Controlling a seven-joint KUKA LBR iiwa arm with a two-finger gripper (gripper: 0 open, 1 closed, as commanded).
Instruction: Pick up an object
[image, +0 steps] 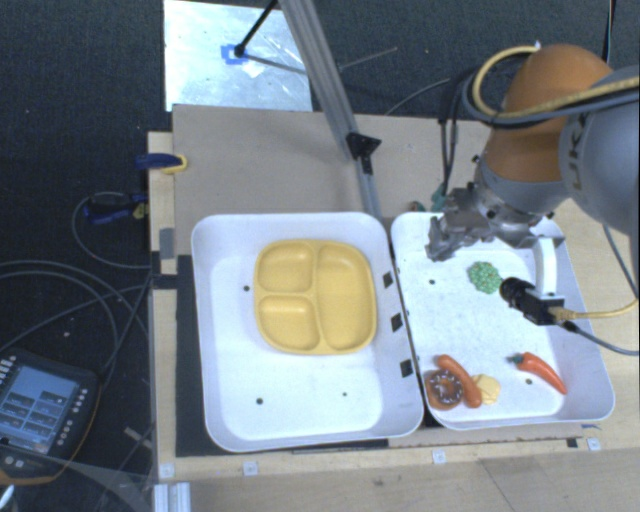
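Two shallow white bins side by side on the counter, with the yellow divided plate as landmark, lying flat in the left bin toward its far half. Right of the plate, beyond the seam between bins, the right bin with several small toy foods. Directly right of the plate, past the seam and well apart from it: a green bumpy piece. Lower right of the plate, close together near the bin's front wall: a sausage, a chocolate doughnut and a small pale yellow piece. Farther right of those, a carrot or red pepper, hard to tell which. Up and right of the plate, the pincer, hanging over the far left corner of the right bin, just left of the green piece; nothing seen between the tips, and opening width impossible to tell from this angle. Above it, grey arm with orange band.
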